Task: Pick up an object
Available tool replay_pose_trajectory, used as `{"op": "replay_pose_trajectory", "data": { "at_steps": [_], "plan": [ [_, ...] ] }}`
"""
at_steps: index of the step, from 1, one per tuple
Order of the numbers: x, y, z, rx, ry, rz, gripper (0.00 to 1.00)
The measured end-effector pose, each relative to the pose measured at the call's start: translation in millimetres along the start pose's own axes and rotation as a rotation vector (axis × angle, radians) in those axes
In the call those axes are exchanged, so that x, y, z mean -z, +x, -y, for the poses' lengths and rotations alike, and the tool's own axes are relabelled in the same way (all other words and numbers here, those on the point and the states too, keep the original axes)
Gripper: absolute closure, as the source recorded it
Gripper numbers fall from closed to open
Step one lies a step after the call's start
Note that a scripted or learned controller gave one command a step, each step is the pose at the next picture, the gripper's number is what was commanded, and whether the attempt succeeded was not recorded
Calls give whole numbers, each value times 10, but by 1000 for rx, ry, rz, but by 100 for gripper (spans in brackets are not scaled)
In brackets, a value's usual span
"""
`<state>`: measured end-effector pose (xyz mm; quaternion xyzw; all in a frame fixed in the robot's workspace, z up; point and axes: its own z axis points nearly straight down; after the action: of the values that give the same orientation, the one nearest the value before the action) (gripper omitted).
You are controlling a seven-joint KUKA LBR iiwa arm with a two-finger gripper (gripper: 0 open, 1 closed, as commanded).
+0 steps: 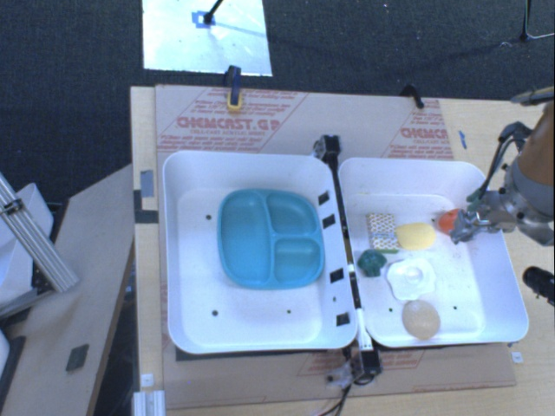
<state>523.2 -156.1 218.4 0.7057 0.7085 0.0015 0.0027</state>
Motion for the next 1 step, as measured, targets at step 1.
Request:
{"op": "replay_pose_trajectory", "data": {
  "at_steps": [1],
  "plan": [
    [446,20,26,1,0,0,100]
  ]
}}
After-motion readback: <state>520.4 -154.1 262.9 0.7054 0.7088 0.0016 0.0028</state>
